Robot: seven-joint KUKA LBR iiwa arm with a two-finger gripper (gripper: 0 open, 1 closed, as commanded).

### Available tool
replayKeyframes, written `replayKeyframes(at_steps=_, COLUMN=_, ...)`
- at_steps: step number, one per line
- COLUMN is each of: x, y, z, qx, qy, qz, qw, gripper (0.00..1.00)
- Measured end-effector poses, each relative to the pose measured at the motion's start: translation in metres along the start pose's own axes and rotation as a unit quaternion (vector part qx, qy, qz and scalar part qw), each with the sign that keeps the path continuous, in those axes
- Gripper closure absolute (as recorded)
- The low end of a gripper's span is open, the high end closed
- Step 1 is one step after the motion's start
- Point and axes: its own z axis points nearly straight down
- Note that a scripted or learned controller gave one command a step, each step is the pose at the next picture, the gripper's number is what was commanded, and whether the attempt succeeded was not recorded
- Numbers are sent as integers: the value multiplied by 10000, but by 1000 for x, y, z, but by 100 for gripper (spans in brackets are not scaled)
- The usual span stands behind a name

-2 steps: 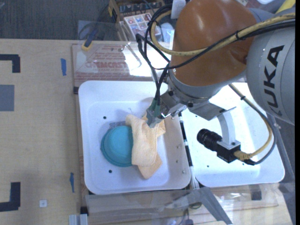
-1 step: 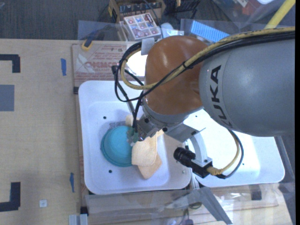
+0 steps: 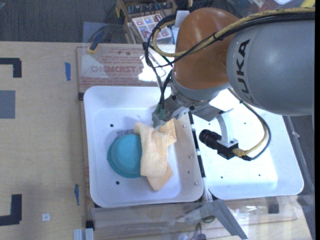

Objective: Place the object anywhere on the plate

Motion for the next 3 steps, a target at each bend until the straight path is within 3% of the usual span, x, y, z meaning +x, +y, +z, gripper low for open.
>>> replayKeyframes(at_steps=1, x=52, y=-14, z=-35, qx=-5, qy=1, qz=-713, qw=9975, gripper=100)
replayKeyframes(at_steps=2, x=52, y=-14, z=-35, qx=-6, qy=1, qz=-710, qw=9975, gripper=0)
replayKeyframes(at_steps=3, x=51, y=-13, z=-45, qx=-28, qy=-7, qz=-704, qw=9975, gripper=100)
